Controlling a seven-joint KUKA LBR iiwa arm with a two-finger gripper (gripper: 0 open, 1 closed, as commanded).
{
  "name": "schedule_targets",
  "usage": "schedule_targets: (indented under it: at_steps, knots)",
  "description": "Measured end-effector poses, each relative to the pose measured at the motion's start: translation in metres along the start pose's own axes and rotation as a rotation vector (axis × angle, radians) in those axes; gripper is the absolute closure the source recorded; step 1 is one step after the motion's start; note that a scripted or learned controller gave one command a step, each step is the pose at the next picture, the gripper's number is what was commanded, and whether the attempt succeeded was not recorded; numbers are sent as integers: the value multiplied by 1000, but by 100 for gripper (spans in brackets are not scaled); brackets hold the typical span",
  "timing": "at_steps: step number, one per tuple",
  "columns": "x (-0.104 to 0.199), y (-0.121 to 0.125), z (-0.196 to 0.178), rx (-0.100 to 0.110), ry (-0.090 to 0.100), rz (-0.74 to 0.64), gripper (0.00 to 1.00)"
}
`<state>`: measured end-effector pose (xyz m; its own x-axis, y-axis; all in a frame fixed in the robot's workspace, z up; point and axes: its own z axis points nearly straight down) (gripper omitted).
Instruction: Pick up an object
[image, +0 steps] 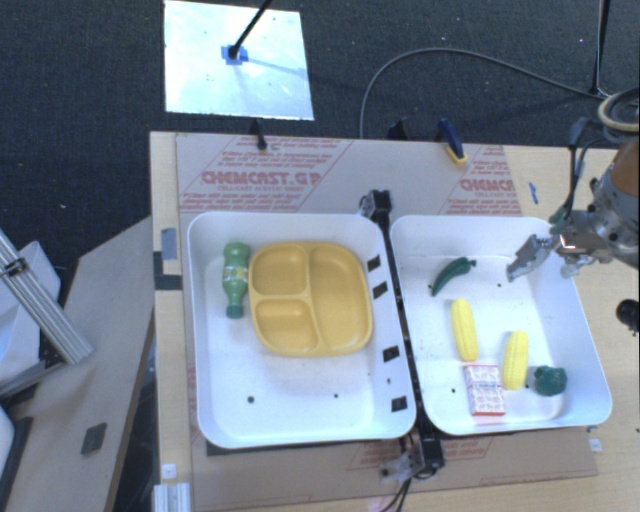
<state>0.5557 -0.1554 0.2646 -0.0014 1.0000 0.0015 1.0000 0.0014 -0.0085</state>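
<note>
Hand (528, 258) first: from my feed it sits over the upper right part of the right bin, reaching in from the right on the grey arm (610, 215), with nothing between its fingers; I cannot tell at this resolution whether those fingers are spread or together.

Working down in size, I see the light wooden bench (110, 300) carrying a brown cardboard sheet with red lettering (260, 170), and on it the two shallow white plastic bins. The left bin (300, 420) holds a yellow plastic tray with three compartments (308, 298), roughly centred, and just beside its left edge a small green plastic bottle (236, 278) lying flat, long axis running up and down the view, cap end toward the top.

The right bin (580, 330) holds the pickable pieces. A yellow toy corn cob (464, 329) lies near the middle, long axis nearly vertical in my view, tilted slightly left at the top. A second, shorter yellow corn cob (516, 358) lies to its right, also near vertical, leaning slightly right at the top. A dark green toy pepper (453, 273) lies above them, long axis slanting from lower left to upper right, and it is the piece nearest the hand, though well apart from it. A small red-and-white printed box (484, 388) sits just below the corn cobs, close to the near wall. A small dark green rounded lump (548, 380) rests just beside the shorter cob's lower end.
</note>
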Motion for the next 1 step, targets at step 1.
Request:
schedule_targets:
  at_steps: [1]
  knots:
    - [0,2,-5,-10,-2,-2,0]
